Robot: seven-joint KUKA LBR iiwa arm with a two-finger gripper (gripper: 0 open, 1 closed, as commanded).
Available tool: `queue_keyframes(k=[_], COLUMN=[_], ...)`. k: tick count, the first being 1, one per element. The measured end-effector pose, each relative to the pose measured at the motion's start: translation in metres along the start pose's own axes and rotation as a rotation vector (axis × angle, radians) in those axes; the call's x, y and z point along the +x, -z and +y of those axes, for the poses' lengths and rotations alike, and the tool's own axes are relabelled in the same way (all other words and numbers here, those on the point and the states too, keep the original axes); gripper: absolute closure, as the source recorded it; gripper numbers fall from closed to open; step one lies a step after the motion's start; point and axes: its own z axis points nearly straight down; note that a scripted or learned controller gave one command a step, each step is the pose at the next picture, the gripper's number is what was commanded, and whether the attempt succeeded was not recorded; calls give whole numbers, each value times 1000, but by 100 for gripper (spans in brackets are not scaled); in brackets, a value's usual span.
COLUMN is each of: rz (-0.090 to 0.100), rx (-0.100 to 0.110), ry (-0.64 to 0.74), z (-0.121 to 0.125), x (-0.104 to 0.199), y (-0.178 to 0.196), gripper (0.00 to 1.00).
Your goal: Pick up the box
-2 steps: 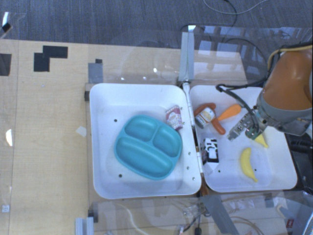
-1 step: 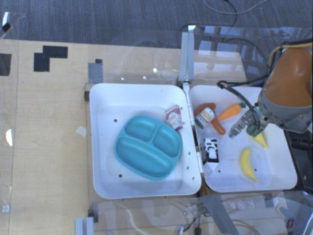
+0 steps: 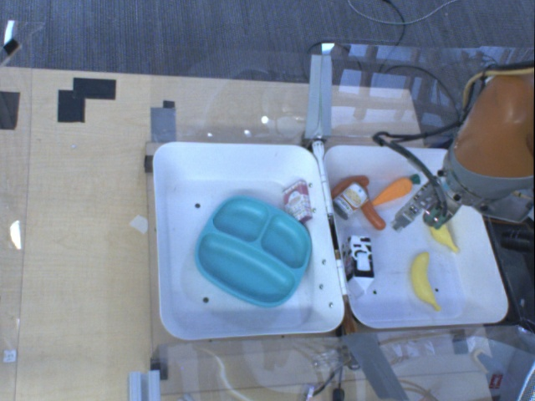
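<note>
- Overhead, you see the light wooden bench carrying two shallow white bins side by side, with black tape patches at its far left.
- Left bin: a teal divided plate with three compartments lies flat near the centre, tilted at an angle to the bin walls.
- Right bin: it holds the smaller items listed below.
- Arm: the grey body with its orange band enters from the right and hangs over the far right part of the right bin.
- Gripper: it points down and leftward over the right bin, just right of the toy carrot. You cannot tell from this angle whether the fingers are spread or closed; nothing is visibly between them.
- Box, the task item: small, white with black print, it lies in the right bin against the left wall, near the front, well apart from the gripper.
- Yellow toy banana: lies near the front of the right bin, right of the box.
- Second yellow piece: lies just under the gripper's right side, partly hidden.
- Toy carrot: orange, green-tipped, in the far part of the right bin.
- Reddish sausage-like item with a label: lies just left of the carrot.
- Small red-and-white packet: leans at the far right edge of the left bin, touching the plate's rim.
</note>
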Motion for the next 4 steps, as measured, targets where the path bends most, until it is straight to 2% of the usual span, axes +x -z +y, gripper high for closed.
queue_keyframes(k=[1, 2, 4], rz=[12, 13, 5], rx=[11, 14, 7], ry=[70, 13, 20], z=[8, -38, -32], x=[36, 23, 20], y=[67, 18, 38], gripper=[100, 100, 100])
